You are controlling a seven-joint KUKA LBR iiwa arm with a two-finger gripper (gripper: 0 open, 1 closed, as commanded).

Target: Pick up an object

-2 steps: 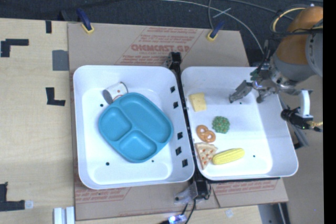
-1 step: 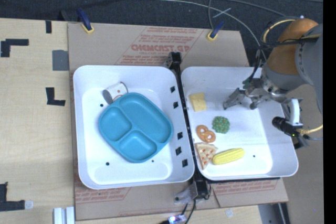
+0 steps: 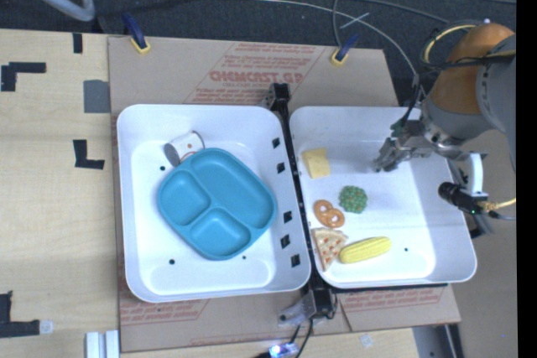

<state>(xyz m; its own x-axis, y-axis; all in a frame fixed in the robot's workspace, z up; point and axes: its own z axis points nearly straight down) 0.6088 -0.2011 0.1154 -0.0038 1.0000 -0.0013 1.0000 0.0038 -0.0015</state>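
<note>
The right bin (image 3: pixel 419 264) holds a pale yellow cheese square (image 3: pixel 316 163), a green broccoli floret (image 3: pixel 353 199), an orange pretzel (image 3: pixel 329 214), a pizza slice (image 3: pixel 328 246) and a yellow corn cob (image 3: pixel 364 249). My gripper (image 3: pixel 389 157) hangs over the bare upper right part of this bin, pointing left and down. It is well to the right of the cheese and up and right of the broccoli, touching none of the food. I see nothing in it.
The left bin (image 3: pixel 143 264) carries a blue divided plate (image 3: pixel 216 202) and a small white and red cup (image 3: pixel 185 148) lying at its upper left. A black hinge strip (image 3: pixel 289 180) separates the bins. Cables (image 3: pixel 369 12) run behind them, and the grey arm (image 3: pixel 470 96) fills the right side.
</note>
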